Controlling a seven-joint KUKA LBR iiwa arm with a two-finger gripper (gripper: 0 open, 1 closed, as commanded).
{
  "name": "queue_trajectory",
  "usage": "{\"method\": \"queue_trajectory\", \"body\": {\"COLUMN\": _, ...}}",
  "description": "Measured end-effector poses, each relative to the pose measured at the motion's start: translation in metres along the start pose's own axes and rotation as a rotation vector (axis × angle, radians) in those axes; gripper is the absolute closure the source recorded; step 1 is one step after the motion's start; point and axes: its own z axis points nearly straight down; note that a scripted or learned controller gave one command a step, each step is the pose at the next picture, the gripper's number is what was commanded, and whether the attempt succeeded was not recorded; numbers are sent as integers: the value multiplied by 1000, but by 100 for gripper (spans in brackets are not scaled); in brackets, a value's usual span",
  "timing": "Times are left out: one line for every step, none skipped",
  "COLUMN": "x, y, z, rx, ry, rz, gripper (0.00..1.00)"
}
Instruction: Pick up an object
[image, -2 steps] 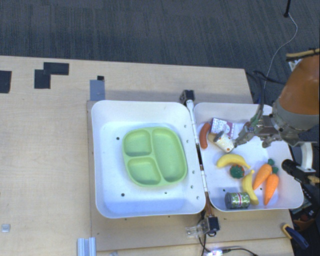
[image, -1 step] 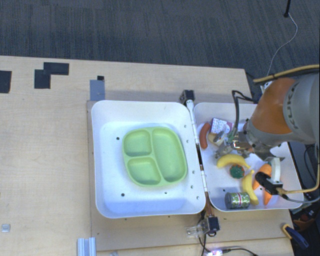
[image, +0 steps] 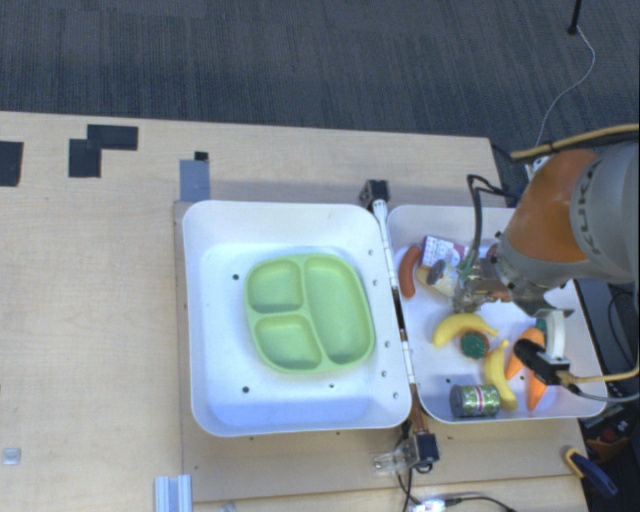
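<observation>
Where grey arm reaches in, two-finger gripper (image: 470, 296) hangs just above curved yellow banana (image: 462, 327) in right white bin (image: 432, 398); grip state unclear, perhaps empty.

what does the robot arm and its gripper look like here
The arm is bulky, rounded and grey, with an orange band above the wrist. Thin dark cables run alongside it. The gripper is a small metallic assembly.
</observation>
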Motion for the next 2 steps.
{"method": "queue_trajectory", "body": {"x": -89, "y": 30, "z": 12, "rx": 6, "ry": -3, "rz": 2, "gripper": 100}}
{"method": "queue_trajectory", "body": {"x": -88, "y": 30, "z": 14, "rx": 9, "ry": 0, "rz": 1, "gripper": 0}}
